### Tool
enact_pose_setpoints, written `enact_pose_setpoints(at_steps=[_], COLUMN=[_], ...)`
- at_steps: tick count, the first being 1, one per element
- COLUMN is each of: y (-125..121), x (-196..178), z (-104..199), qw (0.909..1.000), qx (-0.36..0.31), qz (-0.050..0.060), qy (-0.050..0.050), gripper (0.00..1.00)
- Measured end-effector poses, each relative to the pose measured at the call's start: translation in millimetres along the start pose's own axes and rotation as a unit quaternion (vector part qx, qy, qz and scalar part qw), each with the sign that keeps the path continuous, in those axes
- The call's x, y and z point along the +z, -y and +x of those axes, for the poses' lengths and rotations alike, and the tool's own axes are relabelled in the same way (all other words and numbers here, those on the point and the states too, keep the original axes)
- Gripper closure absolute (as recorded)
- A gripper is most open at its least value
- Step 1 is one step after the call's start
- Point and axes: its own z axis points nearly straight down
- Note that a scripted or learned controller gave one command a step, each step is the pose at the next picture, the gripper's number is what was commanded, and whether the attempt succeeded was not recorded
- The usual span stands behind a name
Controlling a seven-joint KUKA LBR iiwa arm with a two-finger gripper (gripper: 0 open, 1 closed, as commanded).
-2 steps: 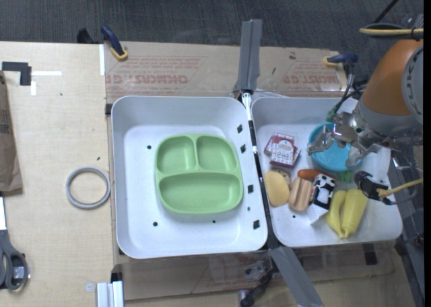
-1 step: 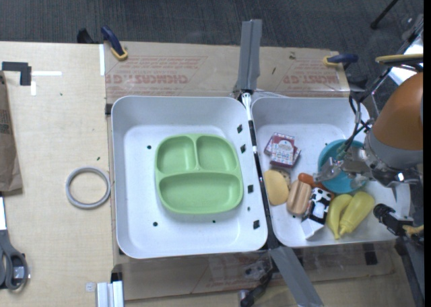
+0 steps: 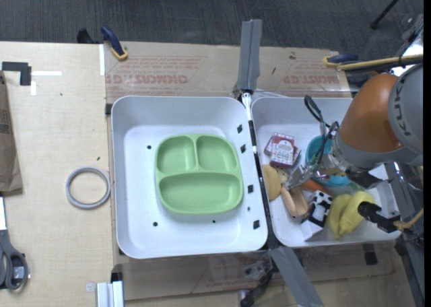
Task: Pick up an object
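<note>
The left bin (image 3: 128,184) is smooth white plastic and holds a matte green divided plate (image 3: 199,174) with three rounded compartments. The right bin (image 3: 283,114) holds a cluster of objects: a small red-and-white printed packet (image 3: 281,149), a teal cup (image 3: 315,151), a tan rounded piece (image 3: 271,181), a black-and-white toy (image 3: 319,206) and a yellow banana-shaped toy (image 3: 347,213). The gripper (image 3: 300,179) is lowered into this cluster beside the packet; its opening and grasp cannot be determined. A grey tape ring (image 3: 87,186) lies flat on the wooden bench (image 3: 54,130).
</note>
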Motion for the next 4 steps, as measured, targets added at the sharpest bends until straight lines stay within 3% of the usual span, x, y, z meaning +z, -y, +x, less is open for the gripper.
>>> enact_pose_setpoints(at_steps=[1,2,3,4], y=[-3,-1,56,29], x=[-11,-9,-49,2], z=[-2,-1,-11,-19], qw=[1.0,1.0,0.9994,0.9987], qx=[0.002,0.002,-0.034,-0.052], qz=[-0.004,0.0,0.002,0.002], qy=[0.001,-0.001,-0.001,-0.001], gripper=[1.0,0.0,0.0,0.0])
